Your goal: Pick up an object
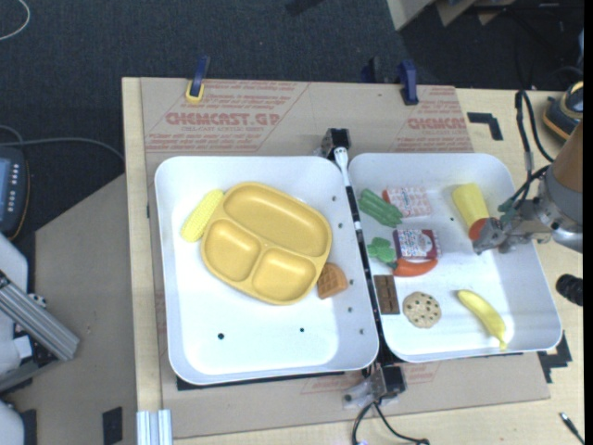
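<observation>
My gripper [493, 232] hangs low over the right side of the right bin [528, 276], reaching in from the right. It is right next to the lower, orange-red end of a yellow block [468, 204]. I cannot tell whether it touches the block. A banana [484, 315] lies below it near the bin's front. A round cookie [422, 310], a brown chocolate bar [385, 293], a purple-and-white packet [414, 243] on a red piece [417, 267], two green pieces [380, 207] [380, 248] and a red-and-white packet [408, 200] fill the bin's left half.
The left bin [185, 323] holds a yellow divided plate [264, 241], a corn cob [201, 214] at the plate's left and a brown pastry [331, 281] at its right. Clamps sit at the bench's far edge.
</observation>
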### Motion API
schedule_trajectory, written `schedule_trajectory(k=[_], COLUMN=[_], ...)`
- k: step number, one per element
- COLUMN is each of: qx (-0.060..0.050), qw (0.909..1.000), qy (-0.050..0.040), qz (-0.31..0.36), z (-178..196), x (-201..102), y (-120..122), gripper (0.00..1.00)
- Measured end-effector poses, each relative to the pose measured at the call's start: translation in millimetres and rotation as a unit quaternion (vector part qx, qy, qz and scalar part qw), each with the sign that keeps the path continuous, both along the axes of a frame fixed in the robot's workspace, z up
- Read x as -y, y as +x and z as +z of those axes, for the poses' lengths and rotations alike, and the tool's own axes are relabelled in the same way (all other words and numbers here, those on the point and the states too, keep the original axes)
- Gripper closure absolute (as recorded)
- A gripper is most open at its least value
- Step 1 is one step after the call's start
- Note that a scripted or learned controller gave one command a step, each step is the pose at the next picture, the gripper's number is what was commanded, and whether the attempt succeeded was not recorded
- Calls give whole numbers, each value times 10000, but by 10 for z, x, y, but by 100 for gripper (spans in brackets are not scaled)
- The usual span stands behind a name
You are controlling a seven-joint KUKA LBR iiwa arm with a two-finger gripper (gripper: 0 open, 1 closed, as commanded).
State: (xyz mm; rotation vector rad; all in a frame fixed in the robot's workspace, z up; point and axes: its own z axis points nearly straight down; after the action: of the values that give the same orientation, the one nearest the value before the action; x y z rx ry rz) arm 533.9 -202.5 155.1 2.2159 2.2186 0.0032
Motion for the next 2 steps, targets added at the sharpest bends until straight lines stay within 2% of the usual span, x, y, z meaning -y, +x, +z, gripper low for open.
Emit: schedule_trajectory(k=[1,2], qx=[4,-3], qw=[10000,10000], qy=[-1,1], qz=[0,-2], z=[473,715], x=[-19,-15], y=[93,104], gripper=[100,100])
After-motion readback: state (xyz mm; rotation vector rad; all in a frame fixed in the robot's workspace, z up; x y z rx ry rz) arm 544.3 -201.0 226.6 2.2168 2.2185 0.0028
